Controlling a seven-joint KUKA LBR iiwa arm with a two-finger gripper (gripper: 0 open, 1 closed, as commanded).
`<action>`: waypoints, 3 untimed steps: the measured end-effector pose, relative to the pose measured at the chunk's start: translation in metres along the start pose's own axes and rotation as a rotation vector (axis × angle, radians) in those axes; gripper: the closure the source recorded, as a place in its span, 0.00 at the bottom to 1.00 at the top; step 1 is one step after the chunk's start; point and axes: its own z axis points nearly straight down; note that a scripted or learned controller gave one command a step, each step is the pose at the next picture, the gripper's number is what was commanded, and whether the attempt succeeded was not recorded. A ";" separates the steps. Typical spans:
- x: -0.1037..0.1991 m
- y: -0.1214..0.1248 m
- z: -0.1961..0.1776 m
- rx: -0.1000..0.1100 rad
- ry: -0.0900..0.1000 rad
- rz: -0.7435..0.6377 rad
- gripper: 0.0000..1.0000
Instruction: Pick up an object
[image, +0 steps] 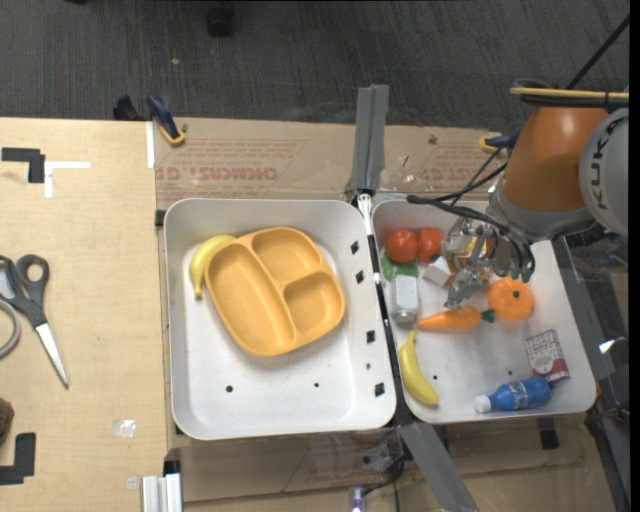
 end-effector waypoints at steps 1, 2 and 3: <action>0.026 0.011 0.000 0.001 -0.029 0.091 0.00; 0.048 0.009 0.001 -0.004 -0.018 0.112 0.00; -0.005 0.023 -0.001 0.008 0.032 0.311 0.00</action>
